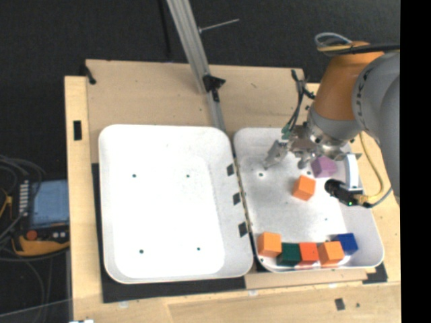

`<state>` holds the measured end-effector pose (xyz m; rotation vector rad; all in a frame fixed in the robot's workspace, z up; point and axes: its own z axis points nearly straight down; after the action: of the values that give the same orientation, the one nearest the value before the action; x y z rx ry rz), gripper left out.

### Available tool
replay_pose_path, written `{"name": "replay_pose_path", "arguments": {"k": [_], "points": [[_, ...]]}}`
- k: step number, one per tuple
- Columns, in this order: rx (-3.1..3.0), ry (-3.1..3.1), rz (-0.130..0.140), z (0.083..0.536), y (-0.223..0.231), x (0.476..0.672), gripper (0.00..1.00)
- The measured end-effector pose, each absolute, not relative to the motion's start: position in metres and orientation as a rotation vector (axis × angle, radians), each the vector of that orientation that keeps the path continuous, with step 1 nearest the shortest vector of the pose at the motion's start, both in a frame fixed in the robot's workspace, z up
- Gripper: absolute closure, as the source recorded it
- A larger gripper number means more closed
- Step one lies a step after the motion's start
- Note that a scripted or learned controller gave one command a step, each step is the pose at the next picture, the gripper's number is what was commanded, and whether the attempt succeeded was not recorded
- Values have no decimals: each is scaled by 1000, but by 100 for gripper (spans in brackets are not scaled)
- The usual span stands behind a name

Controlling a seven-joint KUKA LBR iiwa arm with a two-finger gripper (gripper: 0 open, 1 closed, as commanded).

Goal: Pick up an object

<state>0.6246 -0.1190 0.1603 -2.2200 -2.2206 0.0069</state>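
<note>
My gripper [304, 155] hangs over the right white bin's [269, 143] far end, its grip state unclear, so I should centre squarely above the loose orange cube [304, 188] mid-bin before descending.

The left bin [168, 200] offered open floor from wall to wall. In the right bin [269, 187], the near wall was crowded by a row of blocks: orange [270, 243], green [290, 254], two more orange [309, 252] [330, 252] and blue [347, 242]. A lone orange block [304, 188] and a purple block [324, 166] lay beneath the arm [343, 93]. Bare floor was left along the bin's left side. A slanted metal pole [192, 46] crossed above the desk [135, 93] behind the bins.
</note>
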Motion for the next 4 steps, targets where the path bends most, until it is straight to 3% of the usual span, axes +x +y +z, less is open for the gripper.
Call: {"name": "replay_pose_path", "arguments": {"k": [1,2,3,4], "points": [[-2223,-2219,7,110,-123,634,0],[-2226,-2217,5,97,-125,634,0],[-2231,-2216,-1,109,-126,635,100],[-2225,-2227,-7,166,-131,646,100]]}}
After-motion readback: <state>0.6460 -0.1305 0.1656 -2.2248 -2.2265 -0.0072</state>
